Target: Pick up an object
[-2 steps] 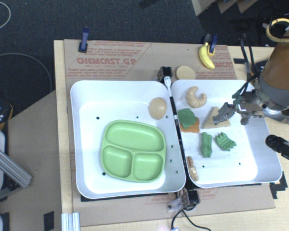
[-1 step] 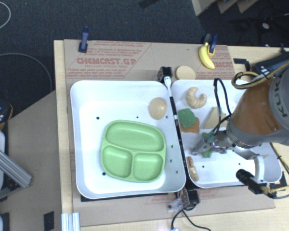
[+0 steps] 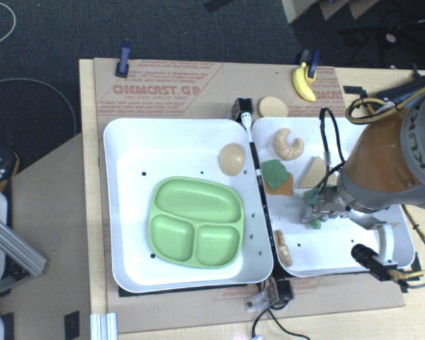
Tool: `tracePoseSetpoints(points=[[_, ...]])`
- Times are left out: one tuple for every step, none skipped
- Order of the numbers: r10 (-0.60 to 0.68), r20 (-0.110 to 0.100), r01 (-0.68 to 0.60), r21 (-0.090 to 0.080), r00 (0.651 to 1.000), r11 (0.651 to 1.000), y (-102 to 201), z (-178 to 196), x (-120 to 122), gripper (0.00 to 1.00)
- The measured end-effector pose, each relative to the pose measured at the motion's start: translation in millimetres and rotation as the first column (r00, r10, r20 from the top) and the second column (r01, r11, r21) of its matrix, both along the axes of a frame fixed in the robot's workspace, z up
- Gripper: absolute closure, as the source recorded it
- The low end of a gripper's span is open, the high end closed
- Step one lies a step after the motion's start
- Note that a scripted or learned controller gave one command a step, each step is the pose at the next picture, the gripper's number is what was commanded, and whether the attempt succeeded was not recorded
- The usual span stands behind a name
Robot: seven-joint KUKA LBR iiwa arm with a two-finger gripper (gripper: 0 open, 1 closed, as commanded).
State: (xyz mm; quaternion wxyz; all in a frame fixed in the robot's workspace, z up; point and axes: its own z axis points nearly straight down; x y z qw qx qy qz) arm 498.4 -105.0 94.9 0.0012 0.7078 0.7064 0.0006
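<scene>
My gripper (image 3: 317,210) is low in the right bin (image 3: 340,261), near its middle, with the arm coming in from the right. Small green bits show at its tip, and I cannot tell what they are. Just up and left of it lie a pale wedge (image 3: 312,171) and a green and orange piece (image 3: 276,177). A croissant (image 3: 289,144) rests near the bin's far side. A small tan roll (image 3: 282,248) lies at the near left corner.
The left bin (image 3: 124,190) holds a green divided plate (image 3: 196,222) and a beige egg-shaped thing (image 3: 232,159) by its right wall. On the bench behind the bins sit a banana (image 3: 304,83) and a round beige disc (image 3: 273,107).
</scene>
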Motion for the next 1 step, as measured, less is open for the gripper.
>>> tracePoseSetpoints(points=[[0.010,0.011,-0.010,0.002,1.000,1.000,57.9,95.7,43.7,1.00]])
